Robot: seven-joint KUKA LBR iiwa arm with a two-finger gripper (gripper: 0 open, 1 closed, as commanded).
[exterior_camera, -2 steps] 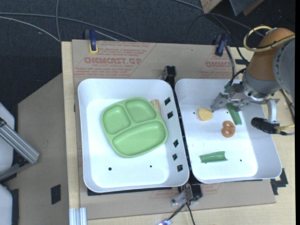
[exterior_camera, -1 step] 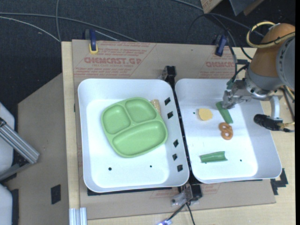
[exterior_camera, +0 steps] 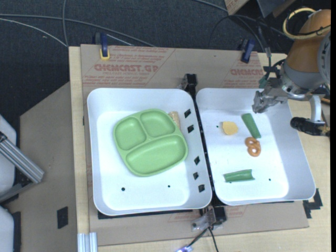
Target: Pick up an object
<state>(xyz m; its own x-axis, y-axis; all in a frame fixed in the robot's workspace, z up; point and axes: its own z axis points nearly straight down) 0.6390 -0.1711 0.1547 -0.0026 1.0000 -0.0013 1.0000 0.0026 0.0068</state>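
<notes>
Lowest in the right bin [exterior_camera: 294, 156] lies a flat green plastic strip [exterior_camera: 239, 176]; gripper [exterior_camera: 261, 105] finger spacing apparently unreadable, hovering near another green stick [exterior_camera: 250, 125].

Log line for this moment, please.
end effector: over right bin, upper edge | held: nothing visible | nearest: green stick | left bin: green tray

On the bench [exterior_camera: 79, 140] two bins stand side by side. The left bin [exterior_camera: 105, 193] holds a divided plate [exterior_camera: 150, 142] in its middle, with a small item [exterior_camera: 174, 118] touching the plate's far right edge. In the right bin [exterior_camera: 294, 177] lie a chip [exterior_camera: 229, 128], a pretzel [exterior_camera: 253, 146] near it, one bean [exterior_camera: 250, 125] behind the pretzel and another bean [exterior_camera: 238, 176] nearer the front. The end effector [exterior_camera: 259, 108] is over the far part of the right bin.
</notes>
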